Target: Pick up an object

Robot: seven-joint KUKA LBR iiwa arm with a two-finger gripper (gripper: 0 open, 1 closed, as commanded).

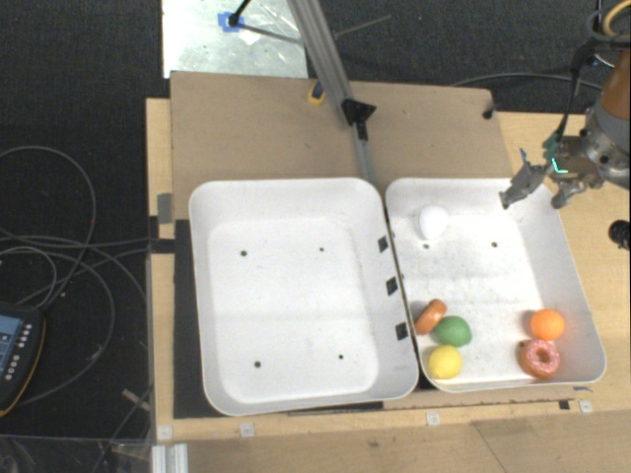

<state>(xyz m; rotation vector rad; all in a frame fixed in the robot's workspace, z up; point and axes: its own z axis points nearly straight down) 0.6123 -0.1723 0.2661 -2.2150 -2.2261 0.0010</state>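
Over the far right corner of the right bin [567,254] we see the gripper [537,191], its jaws spread wide with nothing between them, hanging above the bin's far rim on the arm [609,126] that reaches in from the right. We take the right bin as our landmark: a white ball [433,221] lies near its far left corner, well apart from the gripper. Along its near edge, a yellow ball [446,362] sits in the near left corner, with a green ball [454,331] touching it just behind and an orange carrot-shaped piece [430,316] just beside the green one, against the left wall. Toward the near right corner we see a pink doughnut [540,358] and an orange ball [547,324] just behind it, close together. Left of the right bin, touching it along the shared edge, stands the left bin [212,294], and both rest on the counter [256,126]
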